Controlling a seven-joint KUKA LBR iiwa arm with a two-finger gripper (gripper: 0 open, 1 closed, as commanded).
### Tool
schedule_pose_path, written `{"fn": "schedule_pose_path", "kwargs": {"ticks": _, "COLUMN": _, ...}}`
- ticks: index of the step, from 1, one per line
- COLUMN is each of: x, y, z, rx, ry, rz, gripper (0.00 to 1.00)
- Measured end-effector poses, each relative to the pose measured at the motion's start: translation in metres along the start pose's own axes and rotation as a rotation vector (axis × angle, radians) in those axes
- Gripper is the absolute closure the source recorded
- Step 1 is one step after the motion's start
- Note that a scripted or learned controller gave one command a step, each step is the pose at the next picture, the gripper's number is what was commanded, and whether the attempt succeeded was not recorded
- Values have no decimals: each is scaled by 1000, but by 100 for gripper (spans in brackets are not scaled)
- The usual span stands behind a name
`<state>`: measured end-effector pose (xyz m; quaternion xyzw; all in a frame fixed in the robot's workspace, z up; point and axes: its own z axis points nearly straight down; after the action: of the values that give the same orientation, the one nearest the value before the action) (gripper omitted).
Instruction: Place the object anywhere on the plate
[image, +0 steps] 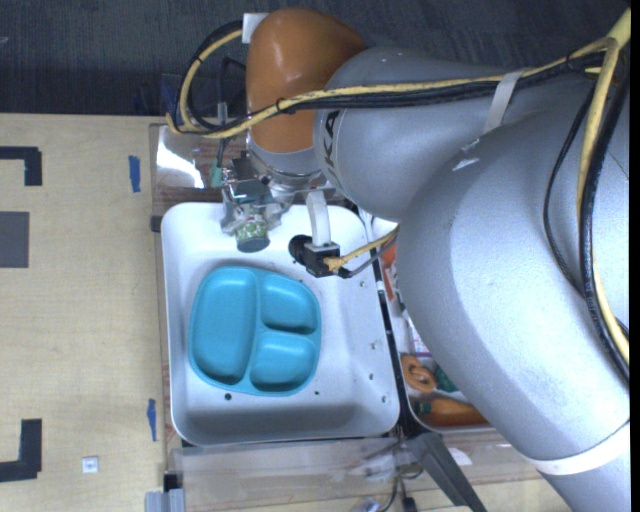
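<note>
One blue plate (255, 330) with three compartments lies in the left bin (190, 400). The arm (460, 200) reaches in from the right, its orange band (295, 60) above the bin's top edge. The claw (247, 222) hangs over the bin's upper left corner, above the plate and apart from it. A small greenish object (252, 235) sits at the claw tip, apparently gripped, though finger contact is unclear. The right bin (440, 385) holds several items, mostly hidden by the arm.
</note>
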<state>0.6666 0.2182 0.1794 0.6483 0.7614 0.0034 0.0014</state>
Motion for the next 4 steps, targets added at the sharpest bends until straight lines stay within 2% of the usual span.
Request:
{"fn": "schedule_pose_path", "kwargs": {"ticks": 1, "x": -4, "y": 0, "z": -84, "rx": -4, "ry": -1, "rz": 39, "gripper": 100}}
{"fn": "schedule_pose_path", "kwargs": {"ticks": 2, "x": 5, "y": -91, "z": -174, "rx": 0, "ry": 1, "rz": 165, "gripper": 100}}
{"fn": "schedule_pose_path", "kwargs": {"ticks": 3, "x": 14, "y": -35, "z": -170, "rx": 8, "ry": -4, "rz": 213, "gripper": 100}}
{"fn": "schedule_pose_path", "kwargs": {"ticks": 4, "x": 24, "y": -96, "z": -168, "rx": 9, "ry": -2, "rz": 242, "gripper": 100}}
